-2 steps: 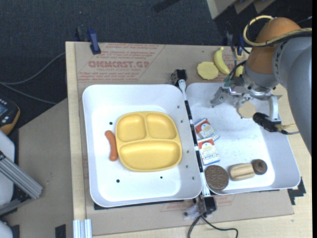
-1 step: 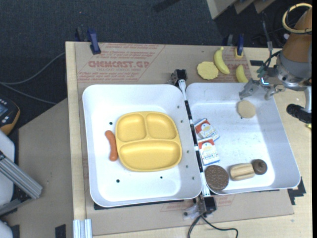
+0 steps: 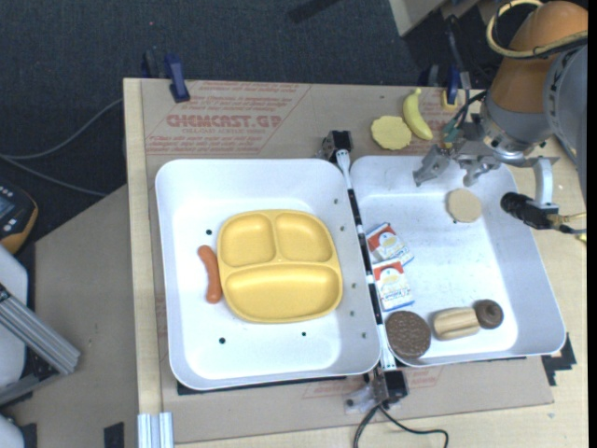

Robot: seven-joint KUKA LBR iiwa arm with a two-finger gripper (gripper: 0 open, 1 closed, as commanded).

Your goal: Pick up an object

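The round tan biscuit (image 3: 464, 205) is your likeliest target: it lies flat near the far end of the right bin (image 3: 522, 278), just below the end effector (image 3: 454, 164), which hangs over that bin's far rim with its fingers spread wide and nothing between them. Judging by that open pose directly above the rim, the arm looks set for a descent, not yet committed to any one piece.

You have other candidates nearer the camera in the same bin: two small milk cartons (image 3: 390, 267) against the left wall, a dark round cookie (image 3: 408, 333) in the near corner, and a tan bread roll (image 3: 454, 323) touching a chocolate doughnut (image 3: 488, 315).

The left bin (image 3: 187, 325) holds a yellow divided plate (image 3: 279, 266) with an orange sausage (image 3: 211, 273) just beside it, well apart from the arm.

On the desk (image 3: 233, 119) behind the bins sit a banana (image 3: 417, 116) and a yellow disc (image 3: 391, 133), outside either bin and probably not meant for picking.

Watch the biscuit's thinness; wide fingers may slide over it.
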